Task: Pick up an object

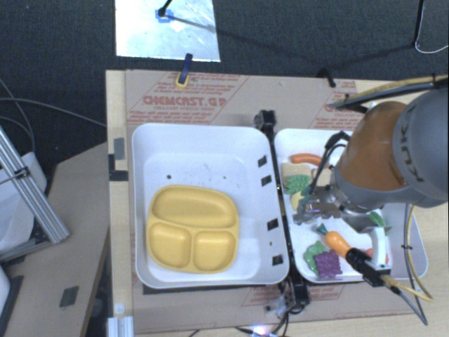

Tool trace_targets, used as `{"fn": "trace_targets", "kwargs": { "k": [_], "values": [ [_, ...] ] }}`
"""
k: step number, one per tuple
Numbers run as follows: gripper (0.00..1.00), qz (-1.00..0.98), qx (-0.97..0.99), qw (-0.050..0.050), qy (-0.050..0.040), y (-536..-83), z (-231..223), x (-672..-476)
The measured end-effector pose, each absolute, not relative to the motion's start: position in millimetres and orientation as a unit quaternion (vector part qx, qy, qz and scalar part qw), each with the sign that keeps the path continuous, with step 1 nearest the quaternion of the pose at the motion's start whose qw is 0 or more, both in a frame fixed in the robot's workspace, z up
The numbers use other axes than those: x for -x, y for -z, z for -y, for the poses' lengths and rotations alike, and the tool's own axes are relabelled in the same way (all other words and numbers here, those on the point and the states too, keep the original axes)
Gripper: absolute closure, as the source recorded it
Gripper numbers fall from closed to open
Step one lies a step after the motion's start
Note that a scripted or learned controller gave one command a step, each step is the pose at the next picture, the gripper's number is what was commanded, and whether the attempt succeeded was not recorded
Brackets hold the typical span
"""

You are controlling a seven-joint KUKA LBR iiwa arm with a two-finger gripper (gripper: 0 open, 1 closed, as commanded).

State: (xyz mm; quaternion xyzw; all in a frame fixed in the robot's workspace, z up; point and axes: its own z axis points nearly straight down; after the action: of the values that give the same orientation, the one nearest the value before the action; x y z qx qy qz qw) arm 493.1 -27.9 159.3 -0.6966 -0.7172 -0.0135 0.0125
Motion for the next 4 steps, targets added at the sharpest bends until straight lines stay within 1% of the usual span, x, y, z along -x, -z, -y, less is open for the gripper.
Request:
{"fn": "trace_targets", "kwargs": {
  "k": [1, 2, 3, 4],
  "values": [
    [1.0, 0.716, 0.698, 0.01, 0.0117, -169, 32, -493.1],
    [1.0, 0.717, 0.697, 0.009, 0.0125, -179, 32, -494.1],
    [1.0, 0.711, 0.703, -0.002, 0.0035, -249, -16, -487.9],
    [1.0, 0.711, 0.703, -0.001, 0.0027, -285, -75, -487.1]
  ]
}}
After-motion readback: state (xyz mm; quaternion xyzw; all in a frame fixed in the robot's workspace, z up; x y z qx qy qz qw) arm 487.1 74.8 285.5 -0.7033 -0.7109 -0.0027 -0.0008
